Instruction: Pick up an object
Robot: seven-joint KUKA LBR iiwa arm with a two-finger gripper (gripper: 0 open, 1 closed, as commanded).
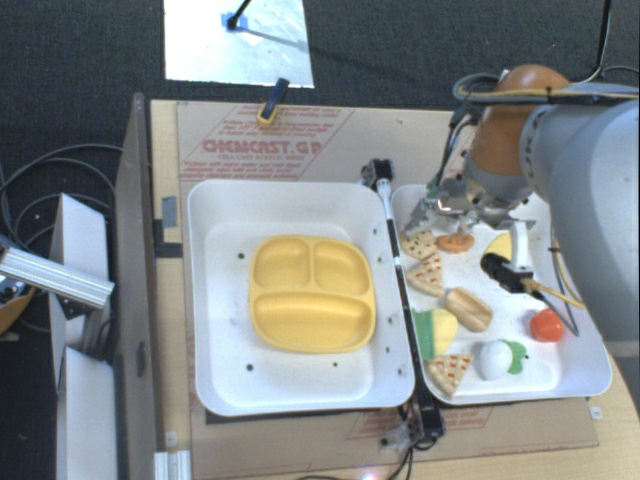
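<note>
Over the right bin (590, 368), the pincer (452, 218) hangs near waffle pieces (420, 245); its opening cannot be told.

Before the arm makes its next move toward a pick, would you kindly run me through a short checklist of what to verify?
1. Claw is over the right bin, which has the food items: ok.
2. Something held in the claw: cannot tell.
3. Candidates near the claw: waffle piece and round orange slice lie just below it: ok.
4. Items crowded; waffle wedge touches the bread roll: not ok.
5. Yellow tray sits flat in the left bin: ok.
</note>
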